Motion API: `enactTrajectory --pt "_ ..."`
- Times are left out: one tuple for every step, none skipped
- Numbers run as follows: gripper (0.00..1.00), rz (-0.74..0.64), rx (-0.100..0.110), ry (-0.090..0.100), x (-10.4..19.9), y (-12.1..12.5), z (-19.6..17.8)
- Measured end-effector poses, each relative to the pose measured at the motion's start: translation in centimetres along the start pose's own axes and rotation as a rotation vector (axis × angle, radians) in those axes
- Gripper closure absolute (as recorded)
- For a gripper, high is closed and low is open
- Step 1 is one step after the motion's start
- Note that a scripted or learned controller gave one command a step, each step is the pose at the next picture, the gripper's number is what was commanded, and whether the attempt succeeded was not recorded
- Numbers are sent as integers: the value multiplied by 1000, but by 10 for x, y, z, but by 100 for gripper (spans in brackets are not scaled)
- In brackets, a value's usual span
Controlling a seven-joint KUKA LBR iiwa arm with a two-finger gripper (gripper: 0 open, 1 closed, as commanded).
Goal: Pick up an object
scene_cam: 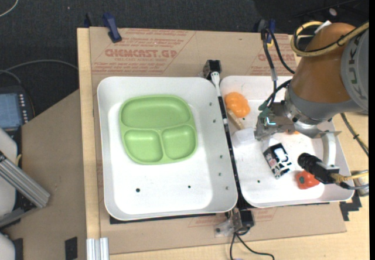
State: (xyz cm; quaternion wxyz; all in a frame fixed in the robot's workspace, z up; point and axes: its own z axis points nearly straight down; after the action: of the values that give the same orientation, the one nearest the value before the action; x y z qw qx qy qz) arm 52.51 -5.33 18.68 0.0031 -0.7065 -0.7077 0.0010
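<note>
My gripper [265, 126] hangs low over the middle of the right bin [258, 188], under the grey wrist and orange band. Just up and left of it lies an orange round object [237, 102], with a tan block [238, 121] against its lower side. A small black-and-white box [277, 160] rests on the bin floor just below and right of the gripper. Further right, near the bin's lower right corner, sits a small red object [303, 181]. I see nothing between the gripper and the bin floor that it holds.
The left bin [117, 188] holds a green divided plate [157, 129] in its upper half. A raised rim [225, 136] separates the two bins. The arm's bulk covers the upper right part of the right bin.
</note>
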Motion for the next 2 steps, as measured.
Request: enactTrajectory --pt "100 -4 1 1 65 -42 3" --pt "100 -4 -14 -1 103 -45 -83"
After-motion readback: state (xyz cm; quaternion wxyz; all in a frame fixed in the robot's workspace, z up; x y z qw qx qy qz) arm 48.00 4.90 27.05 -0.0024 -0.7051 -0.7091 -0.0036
